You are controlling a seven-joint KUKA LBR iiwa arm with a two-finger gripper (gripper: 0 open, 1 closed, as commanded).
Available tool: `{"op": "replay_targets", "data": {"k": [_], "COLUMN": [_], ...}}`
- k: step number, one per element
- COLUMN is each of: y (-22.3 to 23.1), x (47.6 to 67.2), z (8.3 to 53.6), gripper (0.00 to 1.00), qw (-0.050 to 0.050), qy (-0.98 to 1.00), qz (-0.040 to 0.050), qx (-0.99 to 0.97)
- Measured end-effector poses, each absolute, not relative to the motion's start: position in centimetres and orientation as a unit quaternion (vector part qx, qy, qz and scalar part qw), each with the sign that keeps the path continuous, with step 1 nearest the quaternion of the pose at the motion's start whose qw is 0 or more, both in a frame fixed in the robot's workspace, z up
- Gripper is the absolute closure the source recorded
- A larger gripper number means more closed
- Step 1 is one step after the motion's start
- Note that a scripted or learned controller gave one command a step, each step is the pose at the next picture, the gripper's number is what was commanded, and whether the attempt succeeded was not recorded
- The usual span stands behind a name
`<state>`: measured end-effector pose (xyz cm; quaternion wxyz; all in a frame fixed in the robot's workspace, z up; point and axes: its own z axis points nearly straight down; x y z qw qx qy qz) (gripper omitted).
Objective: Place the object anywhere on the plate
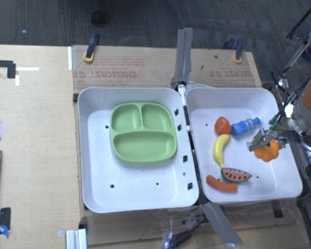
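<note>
While the arm (306, 108) reaches in low over the right bin (285, 188), its gripper (261, 140) sits at an orange toy pepper (268, 151) (how the jaws stand cannot be told). That pepper lies just under and beside the gripper, well apart from the green plate (143, 132) in the left bin (93, 191).
</note>
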<state>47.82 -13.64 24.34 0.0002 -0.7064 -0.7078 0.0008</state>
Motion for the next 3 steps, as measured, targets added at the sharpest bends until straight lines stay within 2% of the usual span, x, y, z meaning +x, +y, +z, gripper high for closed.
{"op": "replay_targets", "data": {"k": [1,2,3], "y": [-6.4,1.6,6.9], "x": [53.0,54.3,60.2], "z": [19.0,19.0,19.0], "gripper": [1.0,1.0,1.0], "qw": [0.001,0.001,0.001], "qy": [-0.759,-0.776,-0.802], "qz": [0.0017,0.0017,0.002], "qx": [-0.651,-0.63,-0.597]}}
